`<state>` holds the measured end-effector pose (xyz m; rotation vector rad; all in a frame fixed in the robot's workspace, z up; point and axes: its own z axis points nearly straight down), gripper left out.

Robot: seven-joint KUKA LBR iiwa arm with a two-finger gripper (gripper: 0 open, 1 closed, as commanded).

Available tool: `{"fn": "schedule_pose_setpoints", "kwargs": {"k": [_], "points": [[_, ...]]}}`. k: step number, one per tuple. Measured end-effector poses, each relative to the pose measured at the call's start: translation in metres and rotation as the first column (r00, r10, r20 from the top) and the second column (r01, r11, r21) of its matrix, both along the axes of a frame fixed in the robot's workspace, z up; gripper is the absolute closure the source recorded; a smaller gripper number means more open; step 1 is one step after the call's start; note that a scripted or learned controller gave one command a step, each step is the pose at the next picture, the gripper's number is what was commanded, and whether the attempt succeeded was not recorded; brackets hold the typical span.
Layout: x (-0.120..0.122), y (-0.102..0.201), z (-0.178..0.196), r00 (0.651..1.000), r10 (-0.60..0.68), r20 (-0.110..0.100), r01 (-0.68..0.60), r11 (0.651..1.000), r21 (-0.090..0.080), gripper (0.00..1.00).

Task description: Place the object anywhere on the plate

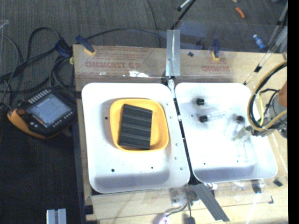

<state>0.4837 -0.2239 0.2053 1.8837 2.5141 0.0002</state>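
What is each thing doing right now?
Dark ridged block: lying flat on the plate.
Yellow plate: sitting in the left bin, under the block.
Left bin: holds the plate.
Right bin: has small dark bits inside.
Handheld controller: lying beside the bench.

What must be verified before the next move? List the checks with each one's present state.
1. Dark ribbed block lies on the yellow plate: ok.
2. Block sits inside the plate's rim, not overhanging: ok.
3. Plate rests in the left bin: ok.
4. Arm is away from the plate, at the right bin edge: ok.
5. Gripper open or shut: cannot tell.
6. Clear item in the right bin, free of the cables: cannot tell.
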Motion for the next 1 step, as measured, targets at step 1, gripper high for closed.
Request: {"fn": "schedule_pose_setpoints", "kwargs": {"k": [1], "points": [[0.0, 0.0, 0.0, 1.0, 0.0, 0.0, 0.0, 1.0, 0.0, 0.0]]}}
